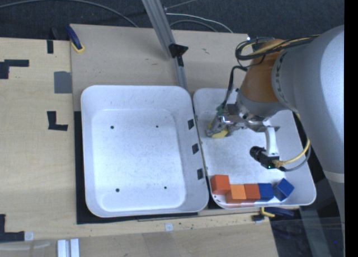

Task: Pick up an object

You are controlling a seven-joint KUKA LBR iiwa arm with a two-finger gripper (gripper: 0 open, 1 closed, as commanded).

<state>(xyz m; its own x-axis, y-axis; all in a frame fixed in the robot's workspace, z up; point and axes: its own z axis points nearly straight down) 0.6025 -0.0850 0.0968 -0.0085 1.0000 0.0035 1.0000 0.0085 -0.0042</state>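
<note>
- Sitting side by side on bench (128, 54): left bin (92, 138) and right bin (305, 191), both shallow, white, rims touching in the middle.
- Showing inside left bin: bare speckled floor with four small dark dots.
- Lying along front wall of right bin: row of blocks — red-orange block (220, 183), orange block (238, 192), red block (252, 191), blue block (266, 191), all touching in line.
- Tilting at right end of row: second blue block (285, 188), turned at an angle, just beside the first blue one.
- Reaching in from right: grey arm with orange band (258, 82), hanging over back half of right bin.
- Hovering low near right bin's left wall: gripper (220, 128), fingers pinching in on small yellow object (221, 133); yellow showing between the metal tips.
- Lying well apart from block row: that yellow object.
</note>
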